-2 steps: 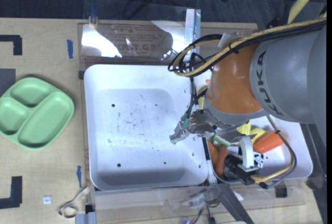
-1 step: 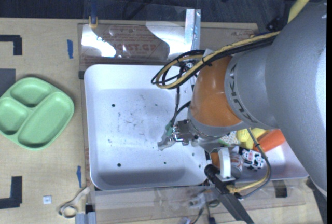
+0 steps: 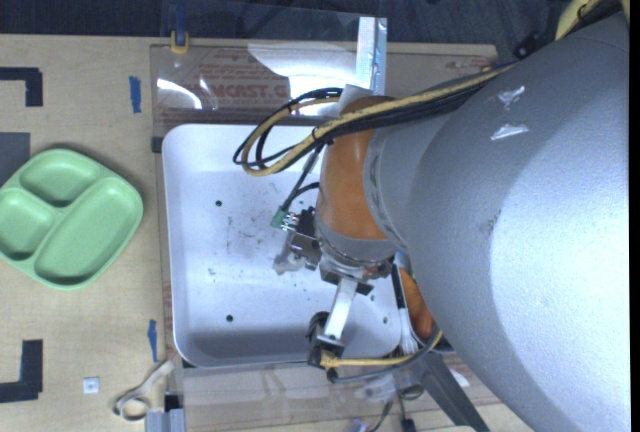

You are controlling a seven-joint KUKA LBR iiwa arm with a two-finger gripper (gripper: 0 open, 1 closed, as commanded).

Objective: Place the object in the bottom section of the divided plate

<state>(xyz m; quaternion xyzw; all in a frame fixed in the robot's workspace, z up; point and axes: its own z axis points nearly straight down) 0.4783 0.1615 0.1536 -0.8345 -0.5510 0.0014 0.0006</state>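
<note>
Nearby, arm (image 3: pixel 480 210) over white bin (image 3: pixel 200 240)

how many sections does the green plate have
3. On the plate, left of the bin: two small sections at the top, one at upper left and one at far left, and one large section at lower right.

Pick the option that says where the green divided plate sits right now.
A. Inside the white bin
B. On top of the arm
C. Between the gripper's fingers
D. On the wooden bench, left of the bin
D. The plate lies flat on the bench, apart from the bin and to its left, while the arm reaches over the bin from the right.
</note>
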